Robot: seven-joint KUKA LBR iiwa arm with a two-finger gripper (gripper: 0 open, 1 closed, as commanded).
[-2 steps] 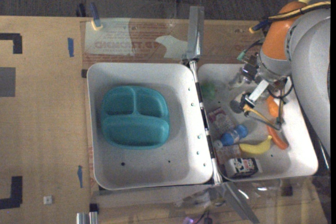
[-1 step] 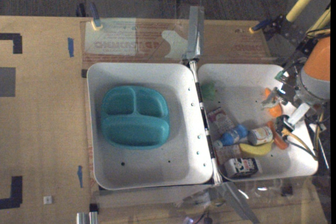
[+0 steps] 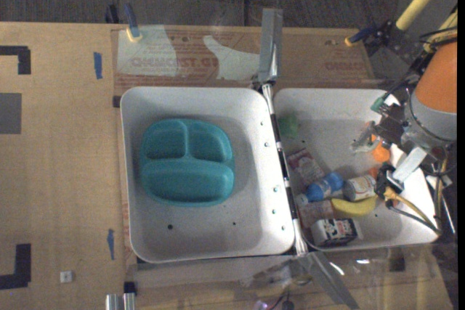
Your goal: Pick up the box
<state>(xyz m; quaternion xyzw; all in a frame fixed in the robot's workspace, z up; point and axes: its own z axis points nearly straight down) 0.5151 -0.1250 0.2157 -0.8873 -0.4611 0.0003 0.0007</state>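
Note:
The box (image 3: 336, 231) is a small white and dark carton lying flat at the front of the right bin (image 3: 330, 109), just below a banana (image 3: 354, 205). My gripper (image 3: 381, 134) hangs over the right side of that bin, under the orange-banded wrist (image 3: 440, 87). It is well behind and to the right of the box, close to a small orange object (image 3: 381, 153). Nothing of the box is near the gripper.
The right bin also holds a tin can (image 3: 358, 189), a blue object (image 3: 325, 186), a clear packet (image 3: 304, 165) and a green item (image 3: 289, 125). A teal divided plate (image 3: 187, 161) lies in the left bin (image 3: 251, 229). Cables (image 3: 410, 208) trail at the bin's right rim.

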